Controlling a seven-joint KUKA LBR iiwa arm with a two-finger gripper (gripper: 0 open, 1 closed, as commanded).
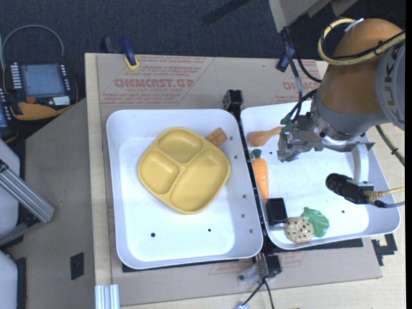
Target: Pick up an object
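Two white bins sit side by side on the tabletop (96,172). The left bin (129,230) holds a yellow divided plate (183,169) with a small brown block (217,136) at its far corner. The right bin (380,221) holds the likely targets: a carrot (260,176) lying along the divider, a tan drumstick-shaped piece (262,136) near the far left corner, a small black block (276,210), a speckled cookie (298,230) and a green leafy piece (317,219) touching it.

The gripper (293,143) hangs over the far part of the right bin, just right of the drumstick-shaped piece and up from the carrot. Nothing is visible in it, and whether it is spread or closed cannot be told from this angle.

Several things could go wrong, in my judgement. A straight descent from here seems to land on bare bin floor between the drumstick piece and the carrot, closing on nothing. The carrot lies tight against the bin wall, so a grasp there may strike the rim or roll it. The drumstick piece is low and rounded and may squirt out.
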